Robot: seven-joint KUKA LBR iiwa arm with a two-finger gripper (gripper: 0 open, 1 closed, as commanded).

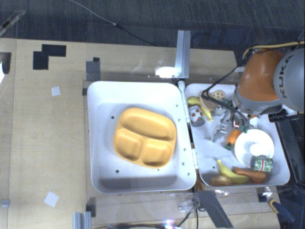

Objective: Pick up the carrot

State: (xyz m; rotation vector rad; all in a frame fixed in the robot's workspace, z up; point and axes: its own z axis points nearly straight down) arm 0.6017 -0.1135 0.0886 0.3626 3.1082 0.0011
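The carrot is a short orange piece in the right bin, lying against the left rim of a white plate. My gripper hangs over the bin's middle, just left of the carrot, pointing down. Its two metal fingers stand apart with nothing between them. The carrot lies outside the fingers, touching or nearly touching the right one. The grey arm with its orange band comes in from the upper right and hides part of the bin's back corner.
The right bin also holds a banana, a small can, a round biscuit-like item, a green can, a second banana and a sausage. A yellow compartment tray lies in the left bin.
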